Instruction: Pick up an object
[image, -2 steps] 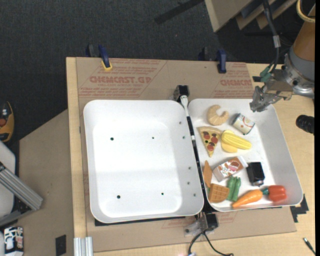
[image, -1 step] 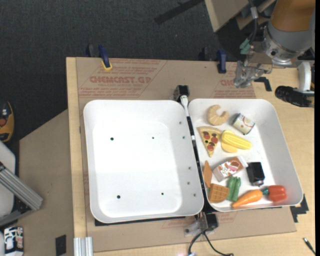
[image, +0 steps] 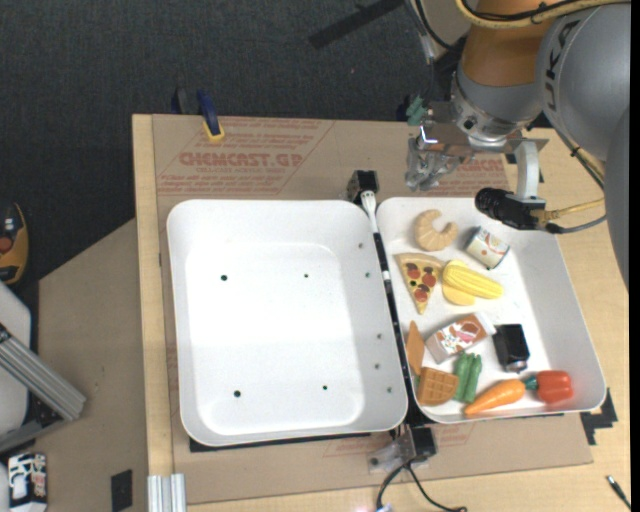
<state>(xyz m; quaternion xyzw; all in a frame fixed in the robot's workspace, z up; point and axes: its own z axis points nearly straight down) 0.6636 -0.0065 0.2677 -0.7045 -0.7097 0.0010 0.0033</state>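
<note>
I have the arm (image: 560, 60) coming in from the upper right, its orange band sitting above the wrist and the gripper (image: 432, 172) hanging low over the bench just past the far rim of the right bin (image: 575, 300). I cannot tell from here whether the tool is parted or closed; the tips blur into the cardboard behind them, and I see nothing between them.

Taking the right bin as a clock face, the croissant (image: 435, 230) lies at about 11 o'clock, nearest the gripper. A small white carton (image: 488, 247) sits at 1 o'clock, the pizza slice (image: 420, 278) at 10, and the banana bunch (image: 470, 283) near centre. The snack packet (image: 458, 336) and black block (image: 511, 345) are just below centre. Along 5 to 7 o'clock I see the red pepper (image: 553, 384), carrot (image: 495, 396), green vegetable (image: 467, 377) and waffle (image: 436, 385), crowded close to the near rim.

The left bin (image: 200, 300) offers a wide bare floor. The two bins touch along their shared edge.
</note>
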